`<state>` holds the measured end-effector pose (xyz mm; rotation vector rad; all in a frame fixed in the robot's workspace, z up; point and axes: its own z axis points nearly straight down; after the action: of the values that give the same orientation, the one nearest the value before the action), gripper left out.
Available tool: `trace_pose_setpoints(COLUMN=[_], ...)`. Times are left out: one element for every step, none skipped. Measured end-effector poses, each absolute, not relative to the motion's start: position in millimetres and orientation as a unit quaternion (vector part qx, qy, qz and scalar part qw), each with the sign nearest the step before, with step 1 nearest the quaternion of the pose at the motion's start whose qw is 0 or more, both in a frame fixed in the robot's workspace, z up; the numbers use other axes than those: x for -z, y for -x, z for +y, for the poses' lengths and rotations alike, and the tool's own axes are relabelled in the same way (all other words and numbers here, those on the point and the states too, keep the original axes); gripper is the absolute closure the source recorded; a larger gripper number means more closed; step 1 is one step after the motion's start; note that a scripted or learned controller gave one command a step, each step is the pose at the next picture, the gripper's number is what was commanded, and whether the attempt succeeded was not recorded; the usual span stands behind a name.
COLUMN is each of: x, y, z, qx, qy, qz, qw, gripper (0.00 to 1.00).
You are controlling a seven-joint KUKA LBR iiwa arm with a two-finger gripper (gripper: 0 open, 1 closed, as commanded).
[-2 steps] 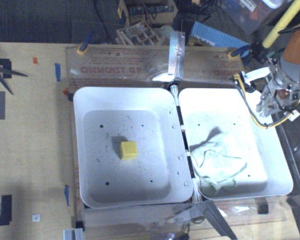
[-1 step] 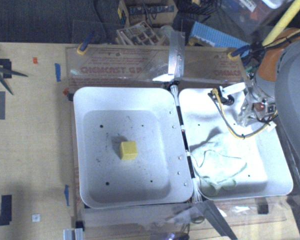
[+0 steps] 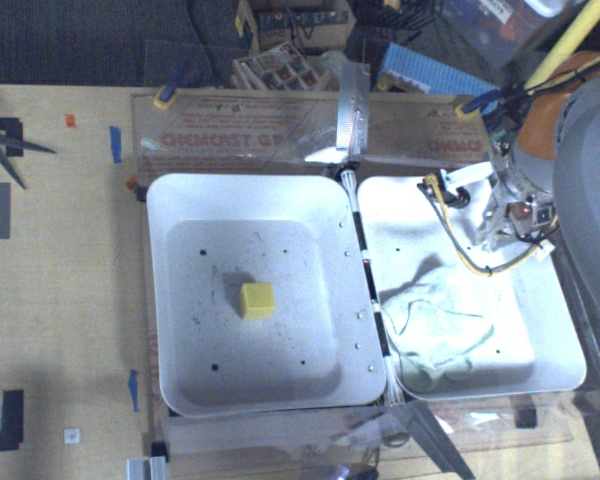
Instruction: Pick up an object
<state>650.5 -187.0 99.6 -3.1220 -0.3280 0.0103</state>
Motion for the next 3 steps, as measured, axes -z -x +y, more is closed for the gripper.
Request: trace_pose_setpoints(x=[-107,-115,-123], y=[-651.0,-651.4,-651.7], z=[-187,-187,-187], qx=[-0.0044,-0.0053,-0.0061], qy=[0.994,0.994,0.994], qz=[-0.106,-0.107,-0.108], qw=[0.001,0.001,0.001], gripper=[1.00,1.00,1.00])
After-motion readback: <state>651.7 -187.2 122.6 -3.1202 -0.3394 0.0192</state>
